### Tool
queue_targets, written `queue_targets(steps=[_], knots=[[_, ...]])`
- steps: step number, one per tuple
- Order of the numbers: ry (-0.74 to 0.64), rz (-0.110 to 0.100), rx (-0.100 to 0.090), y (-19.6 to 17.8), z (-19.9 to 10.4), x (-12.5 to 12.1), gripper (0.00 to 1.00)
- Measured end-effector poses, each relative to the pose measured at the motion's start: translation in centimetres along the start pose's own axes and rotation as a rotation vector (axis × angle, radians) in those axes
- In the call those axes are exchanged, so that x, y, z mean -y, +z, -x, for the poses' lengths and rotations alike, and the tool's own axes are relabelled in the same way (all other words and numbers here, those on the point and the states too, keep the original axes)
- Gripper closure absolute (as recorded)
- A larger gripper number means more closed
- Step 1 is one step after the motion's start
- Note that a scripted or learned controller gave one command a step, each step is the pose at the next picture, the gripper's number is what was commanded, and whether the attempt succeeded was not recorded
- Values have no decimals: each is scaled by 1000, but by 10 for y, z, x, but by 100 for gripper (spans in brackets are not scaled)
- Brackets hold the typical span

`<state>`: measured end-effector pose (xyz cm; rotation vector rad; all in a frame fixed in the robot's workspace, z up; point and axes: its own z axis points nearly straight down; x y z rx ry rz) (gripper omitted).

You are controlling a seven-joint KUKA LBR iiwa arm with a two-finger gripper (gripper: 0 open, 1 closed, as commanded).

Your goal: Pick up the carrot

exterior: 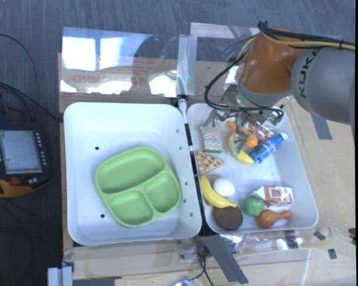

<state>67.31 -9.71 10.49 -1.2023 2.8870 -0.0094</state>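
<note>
The carrot (244,137) is a small orange piece lying in the upper part of the right bin (303,183), wedged between a blue bottle (269,147) and a small yellow banana (241,154). My gripper (246,123) hangs low over this cluster, directly above the carrot, under the orange band of the arm (268,61). The wrist hides part of the carrot and the spot where the gripper meets it. I cannot see whether anything is held.
The right bin also holds a patterned box (212,139), a waffle (209,162), a larger banana (213,194), a white egg (225,187), a brown donut (229,217), a green fruit (253,205), a drumstick (273,218) and a carton (277,194). A green divided plate (138,185) lies in the left bin (83,130).
</note>
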Motion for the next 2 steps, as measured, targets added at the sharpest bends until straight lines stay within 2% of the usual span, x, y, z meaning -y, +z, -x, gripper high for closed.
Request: queue_targets(steps=[1,2], knots=[[123,-9,18,4,-23,-2,0],[123,-15,20,-10,-21,0,100]])
